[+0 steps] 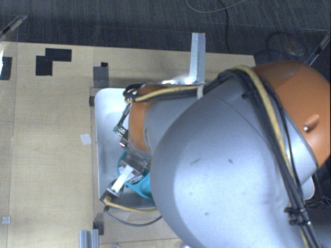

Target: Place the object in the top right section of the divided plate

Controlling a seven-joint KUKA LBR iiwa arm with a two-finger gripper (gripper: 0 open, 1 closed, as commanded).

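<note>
Grey arm (222, 180) over white bin (106, 133), teal object (143, 187) near left edge, pincer (129, 173) state unclear

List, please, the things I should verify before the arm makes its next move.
1. Teal object lies in the white bin: ok, partly seen beside the gripper.
2. Gripper is over the bin: ok, near its lower left corner.
3. Gripper holds the teal object: cannot tell.
4. Top right section of the divided plate is free: cannot tell; the arm covers much of the bin.
</note>
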